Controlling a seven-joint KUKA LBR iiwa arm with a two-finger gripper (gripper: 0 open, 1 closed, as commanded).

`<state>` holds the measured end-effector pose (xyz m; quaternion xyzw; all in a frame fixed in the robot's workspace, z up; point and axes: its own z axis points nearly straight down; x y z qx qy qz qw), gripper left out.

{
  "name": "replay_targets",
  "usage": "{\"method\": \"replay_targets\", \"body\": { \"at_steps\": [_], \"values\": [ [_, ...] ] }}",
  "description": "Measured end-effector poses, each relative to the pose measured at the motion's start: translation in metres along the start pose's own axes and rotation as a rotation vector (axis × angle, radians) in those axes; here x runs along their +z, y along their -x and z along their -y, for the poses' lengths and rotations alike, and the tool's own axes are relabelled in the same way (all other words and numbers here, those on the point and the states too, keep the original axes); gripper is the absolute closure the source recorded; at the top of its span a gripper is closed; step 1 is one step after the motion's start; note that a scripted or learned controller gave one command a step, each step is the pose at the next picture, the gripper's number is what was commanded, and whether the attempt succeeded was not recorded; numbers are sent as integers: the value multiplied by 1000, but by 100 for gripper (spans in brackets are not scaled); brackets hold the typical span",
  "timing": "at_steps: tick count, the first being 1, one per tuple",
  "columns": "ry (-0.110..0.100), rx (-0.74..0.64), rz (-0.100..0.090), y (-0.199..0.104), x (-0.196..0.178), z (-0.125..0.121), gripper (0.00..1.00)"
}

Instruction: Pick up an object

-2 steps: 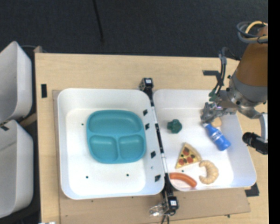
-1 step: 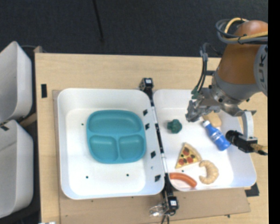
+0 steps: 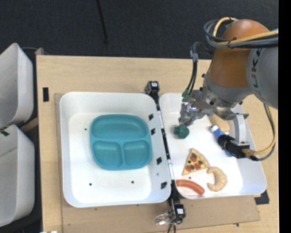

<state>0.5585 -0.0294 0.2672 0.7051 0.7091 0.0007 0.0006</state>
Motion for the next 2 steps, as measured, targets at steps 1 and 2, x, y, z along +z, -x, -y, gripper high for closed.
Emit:
{"method": "replay_targets", "body": {
  "at_steps": [1,2],
  "values": [
    [-2,-1,0,-55,13,10,100],
    [-3,-1,0,-109,26,10,100]
  ]
}}
